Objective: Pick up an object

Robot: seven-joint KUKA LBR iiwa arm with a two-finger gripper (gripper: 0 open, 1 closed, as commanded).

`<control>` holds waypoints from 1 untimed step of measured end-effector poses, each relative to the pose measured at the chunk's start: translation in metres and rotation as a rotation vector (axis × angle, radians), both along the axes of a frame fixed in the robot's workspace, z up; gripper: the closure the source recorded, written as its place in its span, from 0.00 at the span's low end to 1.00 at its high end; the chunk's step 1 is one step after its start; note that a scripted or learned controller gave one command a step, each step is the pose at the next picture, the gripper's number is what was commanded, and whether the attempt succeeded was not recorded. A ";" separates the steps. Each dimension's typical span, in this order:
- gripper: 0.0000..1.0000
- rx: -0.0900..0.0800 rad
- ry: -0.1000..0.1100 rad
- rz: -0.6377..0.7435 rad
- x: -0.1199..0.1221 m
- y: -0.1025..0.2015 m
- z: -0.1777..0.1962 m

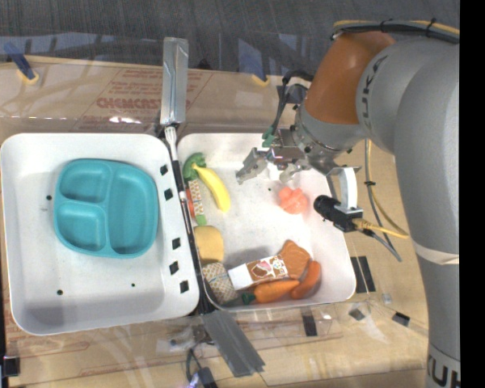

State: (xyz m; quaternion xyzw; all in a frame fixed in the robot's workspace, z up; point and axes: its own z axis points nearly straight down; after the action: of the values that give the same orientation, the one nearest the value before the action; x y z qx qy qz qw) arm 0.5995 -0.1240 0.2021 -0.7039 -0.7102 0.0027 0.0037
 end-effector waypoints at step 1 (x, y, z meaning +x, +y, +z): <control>0.00 -0.001 -0.004 0.087 0.031 0.019 -0.113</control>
State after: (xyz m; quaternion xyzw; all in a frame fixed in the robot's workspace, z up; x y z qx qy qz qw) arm 0.6305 -0.1049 0.0888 -0.6724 -0.7402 0.0017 0.0017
